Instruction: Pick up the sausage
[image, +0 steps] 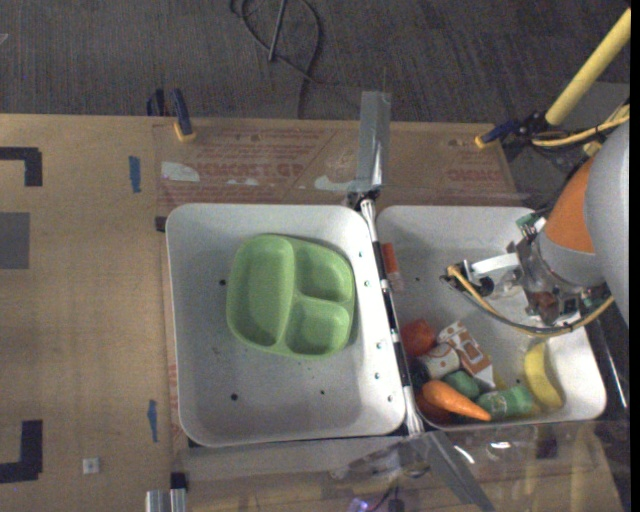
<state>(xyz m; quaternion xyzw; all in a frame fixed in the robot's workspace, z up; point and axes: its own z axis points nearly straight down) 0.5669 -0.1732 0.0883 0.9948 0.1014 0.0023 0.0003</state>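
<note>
The sausage (390, 266) is a small slender reddish-brown piece lying along the left wall of the right bin (440, 235), close to the divider between the bins. My gripper (543, 296) hangs over the right side of that bin, well to the right of the sausage and just above the banana (542, 375). Cables and the wrist hide its tip. Nothing shows in its grasp.
A pile sits at the right bin's front: a red piece (418, 337), a white and brown box (464, 346), a carrot (453, 400) and green vegetables (507, 402). The left bin (200, 400) holds a green divided plate (292, 295). A metal post (372, 140) stands behind the divider.
</note>
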